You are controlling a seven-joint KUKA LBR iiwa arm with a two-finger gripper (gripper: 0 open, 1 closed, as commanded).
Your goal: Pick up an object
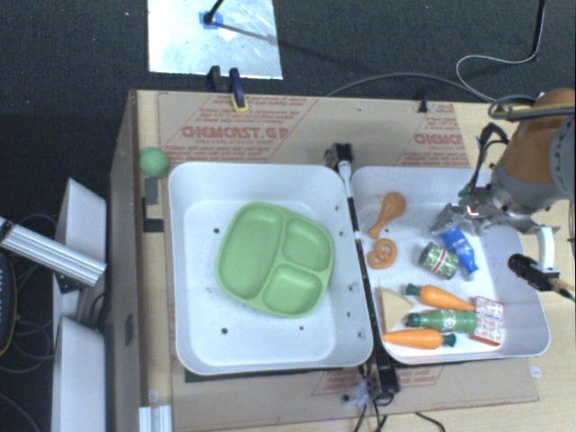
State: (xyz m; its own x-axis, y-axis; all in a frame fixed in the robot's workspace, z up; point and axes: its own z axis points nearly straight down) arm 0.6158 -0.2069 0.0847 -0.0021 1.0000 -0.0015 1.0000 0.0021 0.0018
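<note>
Now the grey arm with its orange band reaches in from the right, and its two-finger gripper (pixel 461 216) hangs low over the right white bin (pixel 540 336), just above the small blue plastic bottle (pixel 461 250). That bottle lies directly below the gripper, nearer the camera, long axis slanting up-left to down-right, with a short green-and-white can (pixel 438 260) touching its left side. Whether the gripper is spread or closed, I cannot tell; nothing shows between its tips. My read: a short straight drop lands on the bottle, and the can crowding it could spoil the grip.
</note>
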